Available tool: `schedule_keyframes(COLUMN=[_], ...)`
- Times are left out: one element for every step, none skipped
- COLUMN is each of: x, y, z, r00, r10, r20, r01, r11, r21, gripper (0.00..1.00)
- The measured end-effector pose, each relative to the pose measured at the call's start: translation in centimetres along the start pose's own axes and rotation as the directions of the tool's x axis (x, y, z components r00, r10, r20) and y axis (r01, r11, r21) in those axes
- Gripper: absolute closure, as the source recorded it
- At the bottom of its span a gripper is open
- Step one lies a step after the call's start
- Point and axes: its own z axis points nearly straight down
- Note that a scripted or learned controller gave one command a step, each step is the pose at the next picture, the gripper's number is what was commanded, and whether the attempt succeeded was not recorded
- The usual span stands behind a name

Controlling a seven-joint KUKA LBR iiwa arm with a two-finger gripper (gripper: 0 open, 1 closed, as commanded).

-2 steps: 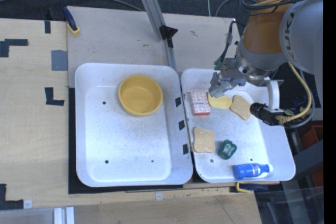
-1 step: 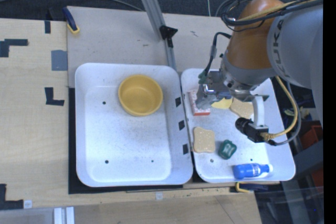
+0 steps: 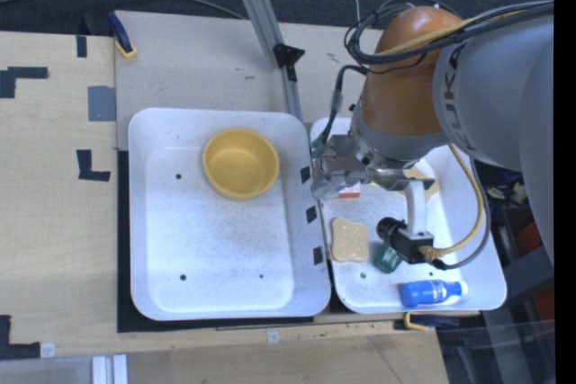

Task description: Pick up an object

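Gripper (image 3: 337, 178): low over the left edge of the right bin (image 3: 468, 288), grip state cannot be told from here. Tan sponge (image 3: 349, 239) lies just below it on the bin floor, apart from it; dark green object (image 3: 388, 260) beside the sponge, blue bottle (image 3: 430, 291) near the front edge. Left bin (image 3: 162, 283) holds a yellow bowl (image 3: 240, 162), well left of the gripper.

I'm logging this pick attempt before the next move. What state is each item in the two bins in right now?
Yellow bowl: upright, opening up, in the left bin.
Tan sponge-like square: lying flat in the right bin.
Blue bottle: lying on its side, near the right bin's front edge.
Gripper: low over the right bin; holding anything unclear.
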Motion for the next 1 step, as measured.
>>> schedule_keyframes(x=[4.25], y=[-2.81], z=[1.85], r00=[1.0], r10=[0.001], r20=[0.002], r01=[-0.001], r11=[1.0], r21=[0.003], gripper=[1.0])
